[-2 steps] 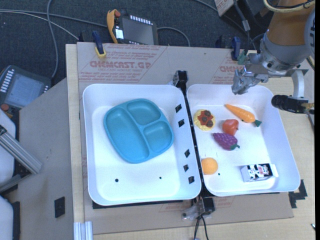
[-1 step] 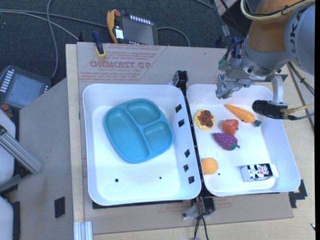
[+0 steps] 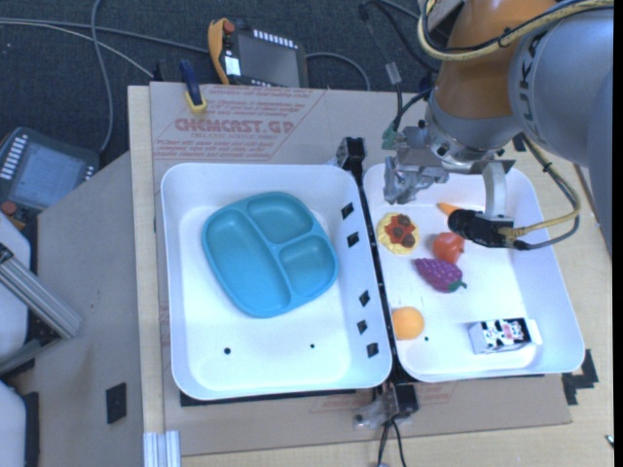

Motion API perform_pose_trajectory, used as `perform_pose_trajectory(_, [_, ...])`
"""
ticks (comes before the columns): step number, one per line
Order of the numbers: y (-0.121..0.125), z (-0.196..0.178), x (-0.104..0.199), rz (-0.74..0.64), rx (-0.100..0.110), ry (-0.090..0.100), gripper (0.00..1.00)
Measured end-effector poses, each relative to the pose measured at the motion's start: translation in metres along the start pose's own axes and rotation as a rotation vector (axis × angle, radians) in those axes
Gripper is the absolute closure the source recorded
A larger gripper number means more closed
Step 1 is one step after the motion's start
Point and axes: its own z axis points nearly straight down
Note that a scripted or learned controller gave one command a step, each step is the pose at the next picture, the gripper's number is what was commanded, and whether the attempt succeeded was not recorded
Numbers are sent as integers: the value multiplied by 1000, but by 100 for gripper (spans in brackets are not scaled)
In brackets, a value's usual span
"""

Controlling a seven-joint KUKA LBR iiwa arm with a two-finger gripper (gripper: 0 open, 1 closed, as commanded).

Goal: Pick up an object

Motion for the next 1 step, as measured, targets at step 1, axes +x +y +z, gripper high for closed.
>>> perform_pose_trajectory(1, [-9,-7,48,-1,-2,1,100])
